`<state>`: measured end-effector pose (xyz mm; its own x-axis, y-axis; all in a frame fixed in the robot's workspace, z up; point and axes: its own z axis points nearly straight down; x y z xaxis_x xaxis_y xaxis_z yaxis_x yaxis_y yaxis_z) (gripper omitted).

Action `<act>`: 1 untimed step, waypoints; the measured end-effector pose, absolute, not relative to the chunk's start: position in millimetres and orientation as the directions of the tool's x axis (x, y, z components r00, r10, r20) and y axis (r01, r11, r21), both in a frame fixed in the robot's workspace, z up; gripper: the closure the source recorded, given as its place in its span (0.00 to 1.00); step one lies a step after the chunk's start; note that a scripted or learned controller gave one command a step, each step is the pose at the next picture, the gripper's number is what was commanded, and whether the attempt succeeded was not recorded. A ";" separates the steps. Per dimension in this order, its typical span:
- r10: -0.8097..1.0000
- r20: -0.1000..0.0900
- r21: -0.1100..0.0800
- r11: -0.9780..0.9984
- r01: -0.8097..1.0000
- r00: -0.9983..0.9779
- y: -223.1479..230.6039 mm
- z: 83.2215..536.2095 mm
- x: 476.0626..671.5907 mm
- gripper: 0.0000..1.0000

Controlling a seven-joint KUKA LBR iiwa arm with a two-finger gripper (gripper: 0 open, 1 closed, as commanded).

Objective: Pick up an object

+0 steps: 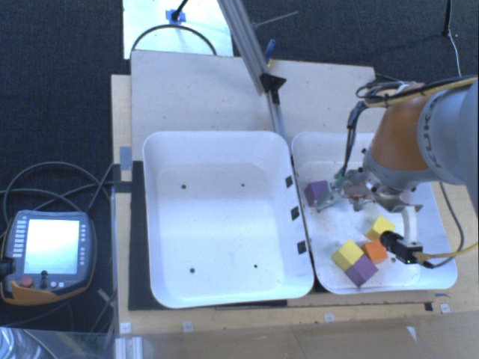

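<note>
My gripper [334, 195] hangs low over the right bin [441, 275], in its left half. Just to its left, touching or nearly touching, a purple cube [316, 191] rests on the bin floor near the left wall. Toward the front of the bin lies a cluster of blocks: a yellow cube [380, 226], an orange cube [375, 252], a second yellow cube [347, 254] and another purple cube [361, 271]. The orange band and grey wrist [408, 144] cover the bin's back right part.
The left bin [217, 223] sits beside the right one, with black clips along the shared wall. A slanted metal pole [247, 36] stands behind the bins. A teach pendant [49, 256] lies off the bench at the left.
</note>
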<state>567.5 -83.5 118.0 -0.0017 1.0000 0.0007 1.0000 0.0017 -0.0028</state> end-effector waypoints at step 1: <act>1.000 0.000 0.003 0.004 1.000 -0.004 -83.7 131.2 569.3 1.00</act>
<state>569.3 -83.7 131.2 -0.0042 1.0000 0.0002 1.0000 0.0042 0.0033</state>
